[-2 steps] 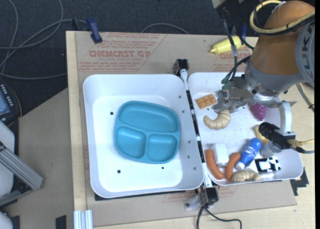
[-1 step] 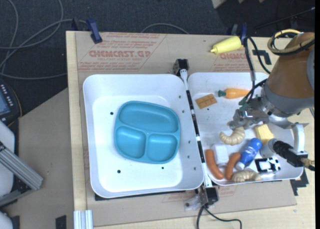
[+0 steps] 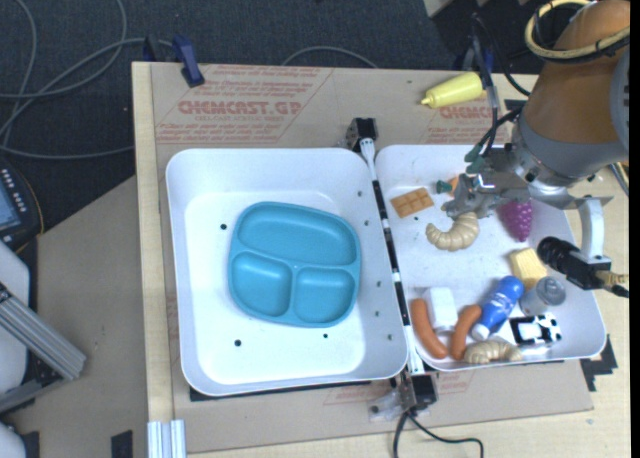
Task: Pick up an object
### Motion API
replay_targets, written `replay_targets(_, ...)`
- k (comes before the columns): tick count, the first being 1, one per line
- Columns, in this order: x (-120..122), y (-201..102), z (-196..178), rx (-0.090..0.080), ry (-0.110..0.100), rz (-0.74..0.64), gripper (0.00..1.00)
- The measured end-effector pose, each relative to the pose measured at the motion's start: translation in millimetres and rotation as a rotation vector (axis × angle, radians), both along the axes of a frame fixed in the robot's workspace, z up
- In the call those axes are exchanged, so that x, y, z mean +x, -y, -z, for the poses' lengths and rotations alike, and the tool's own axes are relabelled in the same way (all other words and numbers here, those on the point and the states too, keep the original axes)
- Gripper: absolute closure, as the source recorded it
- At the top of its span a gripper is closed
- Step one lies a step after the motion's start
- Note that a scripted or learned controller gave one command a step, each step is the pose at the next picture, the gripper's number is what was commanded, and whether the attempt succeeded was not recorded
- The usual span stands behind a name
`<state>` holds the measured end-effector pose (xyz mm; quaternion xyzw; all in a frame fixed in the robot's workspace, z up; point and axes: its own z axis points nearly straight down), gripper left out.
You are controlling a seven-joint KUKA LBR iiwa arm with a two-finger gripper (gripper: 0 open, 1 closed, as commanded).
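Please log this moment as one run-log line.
end effector: above croissant | bin: right bin | grasp: unconfirmed | left bin: blue tray

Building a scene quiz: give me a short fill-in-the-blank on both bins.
1. The blue divided plate lies in the ____ bin.
2. The gripper hovers above the ____, in the right bin.
3. The yellow object lies ____ both bins, on the bench.

Missing: left; croissant; outside

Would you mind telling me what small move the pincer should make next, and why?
Probably a short descent. The pincer hangs just above the croissant in the right bin, with nothing visibly between its fingers, and the grapes sit close beside it.
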<state>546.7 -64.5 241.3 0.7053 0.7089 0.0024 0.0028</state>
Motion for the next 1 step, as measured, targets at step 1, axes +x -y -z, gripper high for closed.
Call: replay_targets(1, -13.8, -42.7, -6.1, 0.003, -0.009, 0.0, 1.0)
